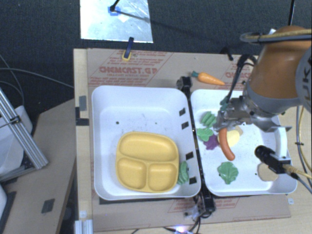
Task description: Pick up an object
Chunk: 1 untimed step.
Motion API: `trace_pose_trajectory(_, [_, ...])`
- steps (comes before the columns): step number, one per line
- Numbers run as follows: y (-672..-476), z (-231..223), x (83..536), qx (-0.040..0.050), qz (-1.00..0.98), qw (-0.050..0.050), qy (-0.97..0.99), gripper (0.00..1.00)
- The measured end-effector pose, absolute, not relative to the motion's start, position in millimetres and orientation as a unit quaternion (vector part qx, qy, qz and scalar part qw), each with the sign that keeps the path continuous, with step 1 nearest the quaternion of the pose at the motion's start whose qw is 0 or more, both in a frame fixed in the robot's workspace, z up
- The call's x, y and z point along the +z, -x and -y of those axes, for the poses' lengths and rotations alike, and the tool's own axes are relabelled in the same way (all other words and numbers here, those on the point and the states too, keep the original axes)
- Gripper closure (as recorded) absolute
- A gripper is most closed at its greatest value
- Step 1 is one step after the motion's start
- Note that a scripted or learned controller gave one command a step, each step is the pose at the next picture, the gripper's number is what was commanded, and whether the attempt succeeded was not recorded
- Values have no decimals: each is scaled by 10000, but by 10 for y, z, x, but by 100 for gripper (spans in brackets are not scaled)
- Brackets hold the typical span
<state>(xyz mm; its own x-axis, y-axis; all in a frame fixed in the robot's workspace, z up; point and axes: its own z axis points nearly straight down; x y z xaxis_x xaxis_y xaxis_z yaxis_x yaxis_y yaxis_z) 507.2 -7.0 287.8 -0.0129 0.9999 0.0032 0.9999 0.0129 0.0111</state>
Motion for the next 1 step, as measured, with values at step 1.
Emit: trace_pose_trajectory(1, [-4869, -376, 3216, 26, -7106, 12, -7036, 100])
